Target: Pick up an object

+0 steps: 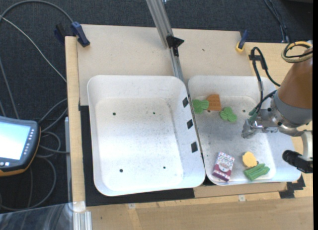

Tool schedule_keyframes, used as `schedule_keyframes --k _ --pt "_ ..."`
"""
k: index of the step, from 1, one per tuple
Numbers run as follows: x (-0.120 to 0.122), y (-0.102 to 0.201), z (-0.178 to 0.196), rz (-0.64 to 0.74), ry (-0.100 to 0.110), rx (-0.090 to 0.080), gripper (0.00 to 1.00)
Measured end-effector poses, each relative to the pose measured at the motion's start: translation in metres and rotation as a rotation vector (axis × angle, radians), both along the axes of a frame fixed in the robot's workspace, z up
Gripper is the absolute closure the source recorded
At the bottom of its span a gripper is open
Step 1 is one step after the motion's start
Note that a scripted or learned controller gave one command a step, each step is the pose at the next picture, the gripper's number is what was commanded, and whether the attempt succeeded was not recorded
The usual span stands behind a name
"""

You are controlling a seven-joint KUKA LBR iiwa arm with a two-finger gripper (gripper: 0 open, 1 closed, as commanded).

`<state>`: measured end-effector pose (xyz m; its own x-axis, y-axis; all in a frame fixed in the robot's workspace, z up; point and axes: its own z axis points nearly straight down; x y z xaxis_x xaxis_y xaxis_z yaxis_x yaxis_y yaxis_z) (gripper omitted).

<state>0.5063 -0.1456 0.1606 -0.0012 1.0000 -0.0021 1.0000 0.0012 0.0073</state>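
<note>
Camera view: both white bins on the surface (124, 55); I reach in from 3 o'clock over the right bin (218, 86).
Fingers (247, 130): low over the bin floor, nothing between them; whether wide or narrow I cannot tell.
Candidates: green piece (229, 115) just at my 10 o'clock; orange block (214, 102) and a second green piece (200, 106) further toward 10; yellow piece (249, 159) and green bundle (257, 171) at 6; small printed packet (224, 166) at 7.
Left bin (99, 87): no business there.
Step, as I judge: approach, no grasp yet.
Next move: centre over the nearest green piece, straddle it, descend, close.
</note>
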Motion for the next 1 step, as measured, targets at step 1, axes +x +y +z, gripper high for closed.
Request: schedule_keyframes --k 1 --pt "0.0018 0.0000 0.0488 0.001 0.000 0.000 1.00"
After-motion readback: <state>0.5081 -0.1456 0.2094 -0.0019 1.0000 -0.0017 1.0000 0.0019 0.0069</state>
